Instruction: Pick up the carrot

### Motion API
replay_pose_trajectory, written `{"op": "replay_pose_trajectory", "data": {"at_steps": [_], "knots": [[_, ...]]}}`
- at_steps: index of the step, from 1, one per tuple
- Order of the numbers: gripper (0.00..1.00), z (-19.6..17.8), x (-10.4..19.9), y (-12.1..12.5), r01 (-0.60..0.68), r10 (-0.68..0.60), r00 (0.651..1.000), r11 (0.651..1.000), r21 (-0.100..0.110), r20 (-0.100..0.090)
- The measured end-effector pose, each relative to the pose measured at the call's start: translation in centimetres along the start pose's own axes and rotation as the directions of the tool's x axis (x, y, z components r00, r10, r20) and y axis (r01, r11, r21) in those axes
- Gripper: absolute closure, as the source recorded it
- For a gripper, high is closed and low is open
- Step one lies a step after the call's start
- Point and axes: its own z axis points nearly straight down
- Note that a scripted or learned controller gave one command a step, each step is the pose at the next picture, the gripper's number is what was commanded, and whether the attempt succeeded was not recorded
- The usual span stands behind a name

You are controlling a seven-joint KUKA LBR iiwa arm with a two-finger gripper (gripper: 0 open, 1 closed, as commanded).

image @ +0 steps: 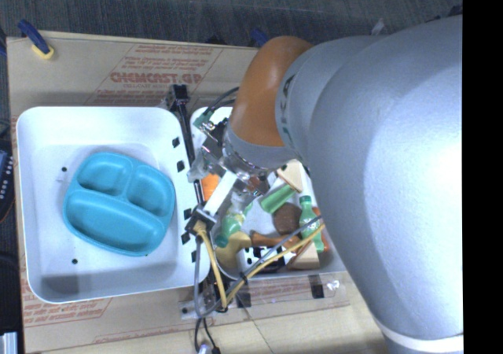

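White plastic makes up both shallow bins on the bench, and the left bin (31, 187) serves as the landmark. It has wide bare floor along its near and far walls, and in its middle lies a sky-blue moulded tray with three compartments (119, 201), tilted a little, apart from every wall. Just right of that bin, across the shared divider with its black clips, sits the right bin (334, 266), where room is scarce: the big grey arm with its orange band (263, 93) reaches in from the right and covers most of it. The gripper (220, 179) at the end of the wrist hangs low near the divider, right of the blue tray; whether its jaws are apart or closed, or have hold of anything, cannot be told, since cables and metal parts hide them. A small patch of orange, seemingly the carrot (210, 185), shows just beside the gripper, close to the divider. Further right of the left bin, in the crowded near part of the right bin, lie a green bottle-shaped toy (277, 199), a second green piece (230, 228), a brown rounded item (286, 219) and a pale wedge (291, 177), all heaped and touching.
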Motion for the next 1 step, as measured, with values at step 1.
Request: {"op": "replay_pose_trajectory", "data": {"at_steps": [1], "knots": [[1.00, -0.87, 0.09, -0.11, 0.009, -0.009, 1.000, 1.000, 0.008, 0.004]]}}
